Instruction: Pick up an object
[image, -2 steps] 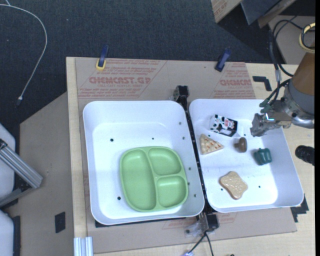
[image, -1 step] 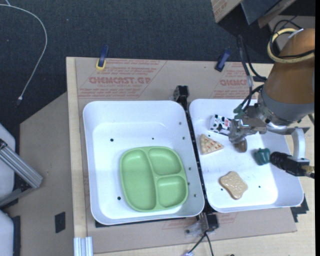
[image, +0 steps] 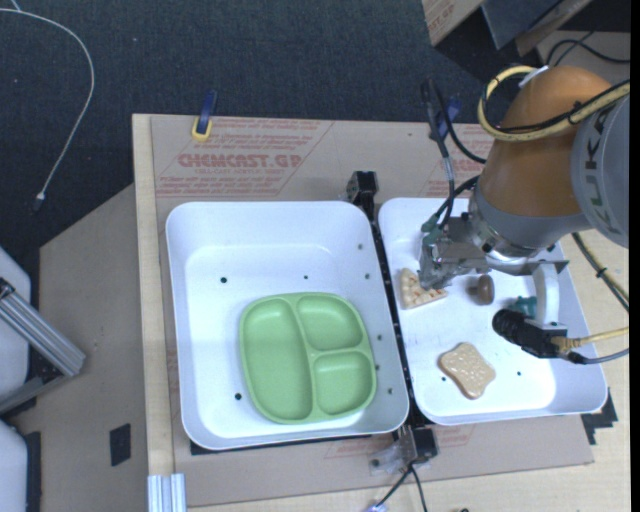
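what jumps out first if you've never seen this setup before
The pale green divided plate draws the eye first, lying alone in the left bin. Next comes the big grey arm with its orange band, reaching in from the right with its gripper low over the right bin, just above a cracker-like piece. A tan toast-shaped piece and a small brown lump also lie in that bin.
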